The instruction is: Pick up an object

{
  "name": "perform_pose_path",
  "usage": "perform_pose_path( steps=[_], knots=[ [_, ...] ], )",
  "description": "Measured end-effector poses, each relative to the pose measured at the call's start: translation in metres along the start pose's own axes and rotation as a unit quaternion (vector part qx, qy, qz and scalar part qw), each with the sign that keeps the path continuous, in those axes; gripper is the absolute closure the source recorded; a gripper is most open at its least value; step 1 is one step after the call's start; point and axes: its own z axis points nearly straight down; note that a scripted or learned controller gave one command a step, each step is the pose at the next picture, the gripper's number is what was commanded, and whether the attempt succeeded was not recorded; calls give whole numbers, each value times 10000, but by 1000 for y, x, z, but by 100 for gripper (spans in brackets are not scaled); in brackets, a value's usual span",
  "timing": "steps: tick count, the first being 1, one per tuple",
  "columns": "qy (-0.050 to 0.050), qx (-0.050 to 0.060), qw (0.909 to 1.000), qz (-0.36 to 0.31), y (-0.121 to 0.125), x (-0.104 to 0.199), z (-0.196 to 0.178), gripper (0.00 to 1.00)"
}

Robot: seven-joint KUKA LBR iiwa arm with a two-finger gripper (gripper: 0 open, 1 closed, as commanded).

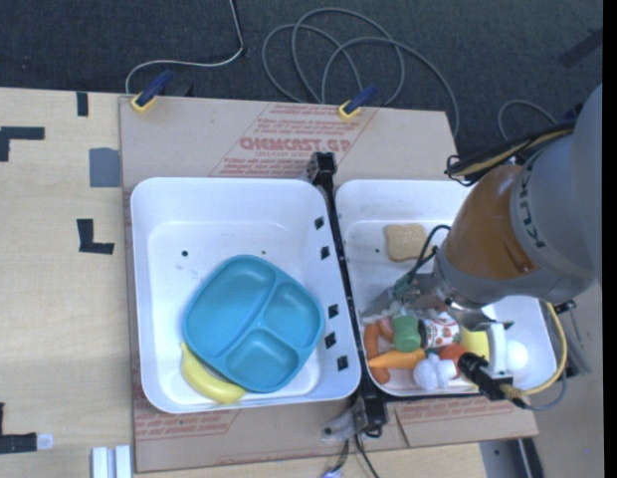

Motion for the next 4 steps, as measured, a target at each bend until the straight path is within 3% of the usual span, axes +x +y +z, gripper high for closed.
perform_pose_path(
  steps=[1,2,3,4],
  knots=[
    [5,12,10000,-4,78,-23,1,0],
    [9,21,10000,-7,133,-32,2,0],
    [9,37,10000,-5,131,-31,-9,100],
    [31,34,10000,-26,88,38,-102,100]
  ],
)
